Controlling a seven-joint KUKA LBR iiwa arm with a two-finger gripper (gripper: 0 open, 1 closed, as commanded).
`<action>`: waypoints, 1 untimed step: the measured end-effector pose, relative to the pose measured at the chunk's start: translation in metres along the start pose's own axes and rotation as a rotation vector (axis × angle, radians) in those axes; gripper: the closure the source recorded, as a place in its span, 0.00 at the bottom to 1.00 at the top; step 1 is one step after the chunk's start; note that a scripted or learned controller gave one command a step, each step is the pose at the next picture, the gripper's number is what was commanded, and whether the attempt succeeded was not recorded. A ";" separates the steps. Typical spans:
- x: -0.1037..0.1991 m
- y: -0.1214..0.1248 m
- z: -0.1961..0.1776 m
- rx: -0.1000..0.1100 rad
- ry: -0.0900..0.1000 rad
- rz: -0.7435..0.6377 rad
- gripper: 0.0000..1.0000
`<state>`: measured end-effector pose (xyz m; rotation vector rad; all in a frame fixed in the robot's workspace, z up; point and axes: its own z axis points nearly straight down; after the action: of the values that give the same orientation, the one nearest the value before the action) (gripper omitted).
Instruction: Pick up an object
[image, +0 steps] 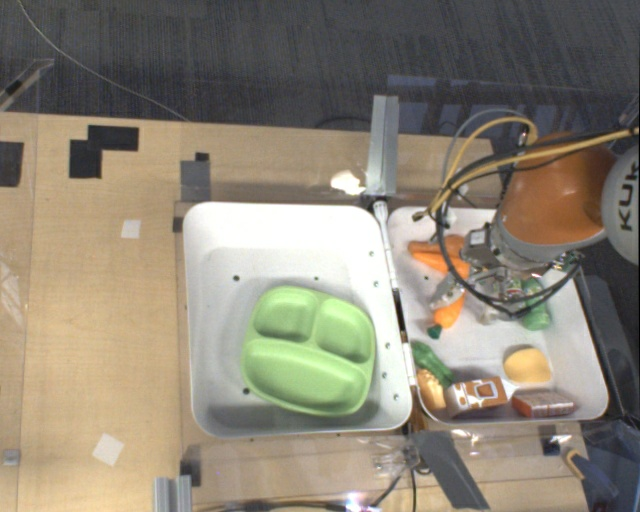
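Hovering over the right bin (596, 372), gripper (478, 283) sits by a carrot (450, 312) at upper-center right; we cannot tell its grip state. Green divided plate (310, 349) fills left bin (215, 240).

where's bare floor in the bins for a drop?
Left bin: bare strips along its far and left walls, around the green divided plate. Right bin: crowded; carrots under the tool, packets along the near wall. Small gap between them, by the yellow piece.
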<state>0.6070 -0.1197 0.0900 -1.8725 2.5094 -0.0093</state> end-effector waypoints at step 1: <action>-0.019 0.029 -0.001 0.004 0.000 -0.016 0.00</action>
<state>0.5843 -0.0935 0.0909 -1.8913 2.4919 -0.0144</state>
